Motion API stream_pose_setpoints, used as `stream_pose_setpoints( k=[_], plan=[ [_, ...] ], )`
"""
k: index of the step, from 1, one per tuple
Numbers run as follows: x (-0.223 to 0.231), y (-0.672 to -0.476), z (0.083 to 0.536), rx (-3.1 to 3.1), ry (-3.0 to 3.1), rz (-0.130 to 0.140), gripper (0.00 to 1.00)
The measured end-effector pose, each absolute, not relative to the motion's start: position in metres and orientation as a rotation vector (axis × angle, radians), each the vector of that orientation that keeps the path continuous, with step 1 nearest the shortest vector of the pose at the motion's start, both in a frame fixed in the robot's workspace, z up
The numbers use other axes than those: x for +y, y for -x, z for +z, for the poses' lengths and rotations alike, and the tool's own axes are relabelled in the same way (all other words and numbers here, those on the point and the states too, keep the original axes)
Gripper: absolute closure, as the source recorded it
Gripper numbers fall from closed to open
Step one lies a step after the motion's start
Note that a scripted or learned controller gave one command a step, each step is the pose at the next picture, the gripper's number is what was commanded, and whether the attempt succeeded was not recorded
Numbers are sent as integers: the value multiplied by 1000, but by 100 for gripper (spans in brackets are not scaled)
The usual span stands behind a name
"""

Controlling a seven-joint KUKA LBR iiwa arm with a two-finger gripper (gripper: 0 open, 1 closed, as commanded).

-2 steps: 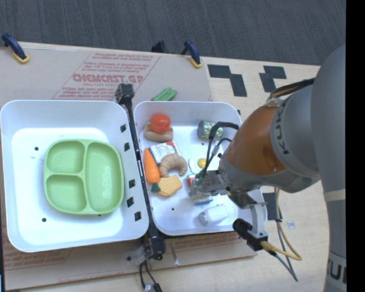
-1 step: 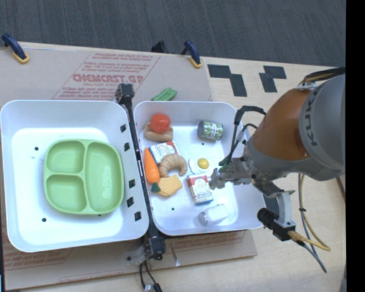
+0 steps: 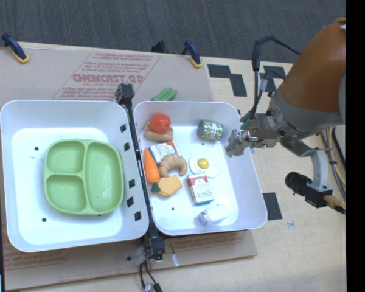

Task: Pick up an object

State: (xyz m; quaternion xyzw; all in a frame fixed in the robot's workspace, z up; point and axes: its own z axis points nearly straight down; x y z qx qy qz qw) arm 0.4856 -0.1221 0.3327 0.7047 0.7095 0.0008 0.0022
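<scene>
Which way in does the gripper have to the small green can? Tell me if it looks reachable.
Probably yes. The gripper sits at the right bin's right rim, and the green can lies just inside that rim, near it. Nothing lies between them; the fried egg and tomato are off to the side.

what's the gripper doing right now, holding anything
Gripper: at the right bin's right rim, holding nothing visible; open or closed cannot be told.

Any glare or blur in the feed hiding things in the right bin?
Camera view: even, soft light, only faint shadows. The right bin is bright white, so the pale bottle near its front nearly blends in. The can, tomato and carrot read sharp; the gripper at the rim looks slightly soft.
</scene>
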Motion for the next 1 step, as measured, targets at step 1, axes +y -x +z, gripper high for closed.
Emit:
stream_pose_setpoints(
  k=[1],
  plan=[
    [-160,-489,223,2229,-2218,-3,100]
  ],
)
